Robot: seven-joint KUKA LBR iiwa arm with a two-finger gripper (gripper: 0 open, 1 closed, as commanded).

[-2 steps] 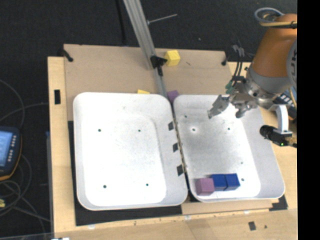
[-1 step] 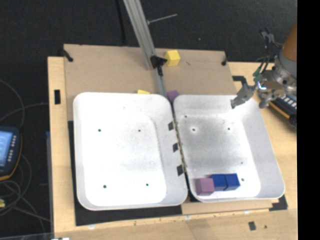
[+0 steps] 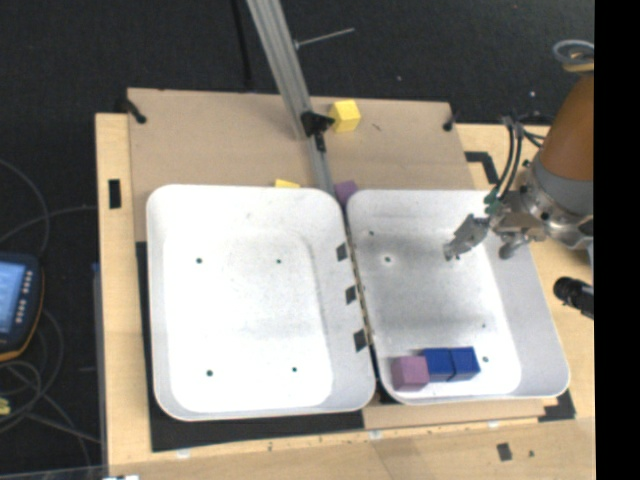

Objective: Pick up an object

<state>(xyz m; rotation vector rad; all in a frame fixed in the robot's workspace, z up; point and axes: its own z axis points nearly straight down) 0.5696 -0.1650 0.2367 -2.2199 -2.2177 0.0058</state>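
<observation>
Blue blocks (image 3: 449, 362) and purple block (image 3: 408, 371): candidate objects, lying together at lower edge of right bin (image 3: 520, 298), lower centre-right of frame. Purple one just left of the blue pair, apparently touching. Blue pair hard to separate; reads as two cubes side by side.

Gripper (image 3: 486, 238) at right of frame, over upper part of right bin. Fingers (image 3: 462, 240) spread apart, nothing between them. Well apart from the blocks, which sit toward bottom of frame.

Left bin (image 3: 160, 268): white, no loose items noted inside. Yellow block (image 3: 346, 115) outside the bins at upper centre, next to slanted metal rail (image 3: 285, 58). Smaller yellow and purple bits at top rims of bins, partly hidden.

Step in hand, as judged: approach phase, no grasp made. Next move calls for travel toward bottom of frame, to above the block cluster, then descent with fingers open. Blocks crowd each other and bin wall; little room for a finger between them. Purple block's free left side looks the easier entry.
</observation>
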